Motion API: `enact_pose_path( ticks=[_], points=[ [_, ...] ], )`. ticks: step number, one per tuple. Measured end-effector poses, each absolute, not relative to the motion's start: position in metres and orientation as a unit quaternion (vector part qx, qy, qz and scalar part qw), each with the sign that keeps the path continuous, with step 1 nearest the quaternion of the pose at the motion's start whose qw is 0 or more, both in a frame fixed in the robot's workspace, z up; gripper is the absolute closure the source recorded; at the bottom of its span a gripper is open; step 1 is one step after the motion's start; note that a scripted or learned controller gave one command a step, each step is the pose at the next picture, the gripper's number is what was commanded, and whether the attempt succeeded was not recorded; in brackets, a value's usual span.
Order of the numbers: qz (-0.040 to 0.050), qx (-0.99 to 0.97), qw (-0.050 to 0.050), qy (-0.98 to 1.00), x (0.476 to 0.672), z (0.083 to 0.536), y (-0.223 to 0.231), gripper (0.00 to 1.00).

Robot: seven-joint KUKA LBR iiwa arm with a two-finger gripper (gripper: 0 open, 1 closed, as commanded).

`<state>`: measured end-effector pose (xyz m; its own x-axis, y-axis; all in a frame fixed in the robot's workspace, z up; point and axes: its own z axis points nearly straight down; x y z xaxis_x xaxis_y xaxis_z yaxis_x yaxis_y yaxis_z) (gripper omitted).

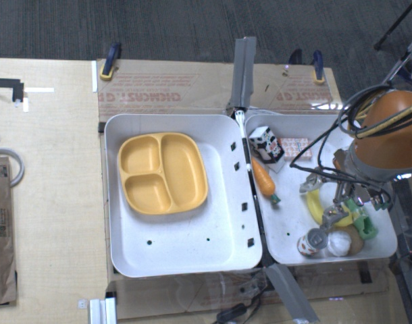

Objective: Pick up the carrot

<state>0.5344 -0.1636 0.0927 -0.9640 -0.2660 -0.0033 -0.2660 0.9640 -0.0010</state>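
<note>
The carrot (263,178) lies in the right bin (287,245), close against that bin's left wall, orange body pointing up-left and its green stub end pointing down-right. Nothing touches it. Just above the carrot, toward the bin's far corner, sits a small black-and-white carton (267,144), near the carrot's upper end but apart from it.

The arm (385,137) enters over the right bin's right side, well apart from the carrot. Its gripper (341,208) hangs low over a cluster of items at the bin's right half: a yellow banana (315,206), a green item (367,225), a white ball (338,244) and a small can (311,242). Whether the tool is spread, closed or pinching anything cannot be told; cables and metal parts clutter that area.

The left bin (186,248), sharing the wall beside the carrot, holds a yellow divided plate (163,173) with three compartments, set toward its upper left. The plate is well apart from the carrot, with the bin walls between them.
</note>
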Motion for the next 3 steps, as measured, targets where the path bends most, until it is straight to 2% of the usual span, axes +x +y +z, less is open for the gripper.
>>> enact_pose_path(
  ticks=[1,2,3],
  points=[
    [0.0000,-0.293,0.003,0.956,0.598,0.093,-0.153,0.00],
    [0.0004,-0.394,0.001,0.919,0.520,0.133,-0.157,0.00],
    [-0.0005,-0.304,0.004,0.953,0.625,0.094,-0.201,0.00]
  ],
)
